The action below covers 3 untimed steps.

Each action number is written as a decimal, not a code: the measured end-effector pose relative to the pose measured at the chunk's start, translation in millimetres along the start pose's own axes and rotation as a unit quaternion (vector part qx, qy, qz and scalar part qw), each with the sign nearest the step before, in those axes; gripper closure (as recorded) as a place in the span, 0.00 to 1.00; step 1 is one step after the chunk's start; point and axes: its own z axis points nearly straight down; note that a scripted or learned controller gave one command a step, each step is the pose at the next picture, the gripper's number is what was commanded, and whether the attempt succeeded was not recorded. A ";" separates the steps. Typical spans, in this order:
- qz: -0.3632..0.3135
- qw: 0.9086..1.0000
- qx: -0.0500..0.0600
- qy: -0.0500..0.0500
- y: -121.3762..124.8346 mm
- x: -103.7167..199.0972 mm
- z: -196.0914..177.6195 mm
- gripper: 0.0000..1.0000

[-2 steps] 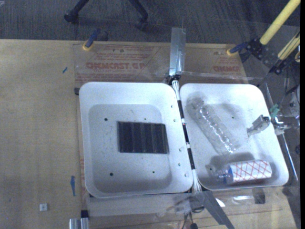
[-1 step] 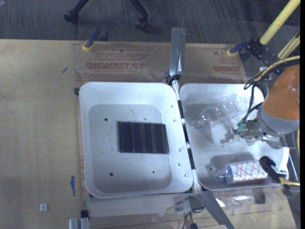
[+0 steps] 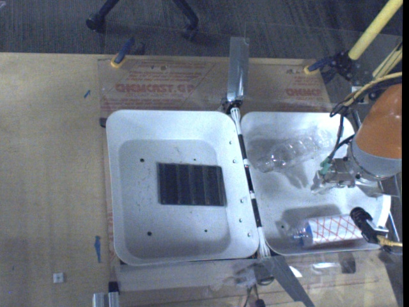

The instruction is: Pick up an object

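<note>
Arm (image 3: 377, 139) hides the jaws above clear bottle (image 3: 287, 153)

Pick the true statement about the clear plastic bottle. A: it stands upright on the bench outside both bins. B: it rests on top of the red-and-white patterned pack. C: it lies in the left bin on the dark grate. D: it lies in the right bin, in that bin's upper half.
D: the clear plastic bottle lies on its side in the upper half of the right bin, apart from the red-and-white patterned pack near that bin's lower edge.
</note>
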 end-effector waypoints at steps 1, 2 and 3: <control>0.000 1.000 0.000 0.000 -0.1 0.0 0.1 0.00; -0.008 1.000 -0.002 0.000 87.3 42.2 41.3 0.00; 0.016 1.000 0.002 0.001 79.5 -8.9 -35.0 0.00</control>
